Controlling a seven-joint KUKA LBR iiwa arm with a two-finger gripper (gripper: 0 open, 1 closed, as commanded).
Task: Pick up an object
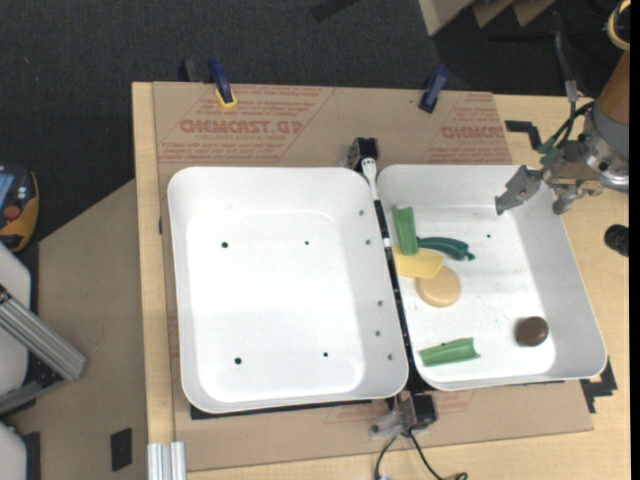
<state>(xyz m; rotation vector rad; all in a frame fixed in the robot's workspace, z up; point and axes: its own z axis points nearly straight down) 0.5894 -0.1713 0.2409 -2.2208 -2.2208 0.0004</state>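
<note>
The right bin (pixel 560 258) holds several small objects. A green bar (pixel 405 230) lies upright by its left wall, with a teal curved piece (pixel 447 247) beside it. Below them a yellow piece (pixel 418 264) overlaps a tan round disc (pixel 439 288). A short green piece (pixel 448 351) lies near the front wall and a brown ball (pixel 531 331) sits at the front right. My gripper (pixel 540 196) hangs over the bin's far right corner, open, with nothing between its fingers. It is well apart from all the objects.
The left bin (pixel 200 268) stands beside the right one, sharing a black hinge strip (pixel 388 268). Both rest on a brown board (pixel 300 118) held by blue clamps (pixel 222 83) at the back. The arm's wrist (pixel 612 133) comes in from the right.
</note>
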